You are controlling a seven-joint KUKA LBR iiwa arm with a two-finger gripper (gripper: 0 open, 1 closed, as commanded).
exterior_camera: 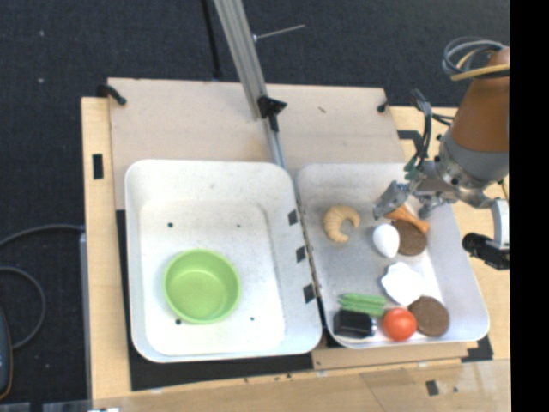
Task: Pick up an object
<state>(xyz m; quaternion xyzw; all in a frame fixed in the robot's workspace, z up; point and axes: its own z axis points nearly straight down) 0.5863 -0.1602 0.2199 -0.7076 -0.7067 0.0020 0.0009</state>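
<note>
White egg (pixel 386 239) lies just below the end effector (pixel 406 202).

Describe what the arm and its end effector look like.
The arm has a broad orange band above a grey wrist section. Pale cables loop over its top and a dark cable runs down its side. The end effector is a compact cluster of grey and dark metal parts.

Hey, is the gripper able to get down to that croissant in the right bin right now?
Probably yes. The croissant lies alone on bare floor of the right bin, apart from the white egg, and the gripper hovers just beside it with nothing between.
</note>
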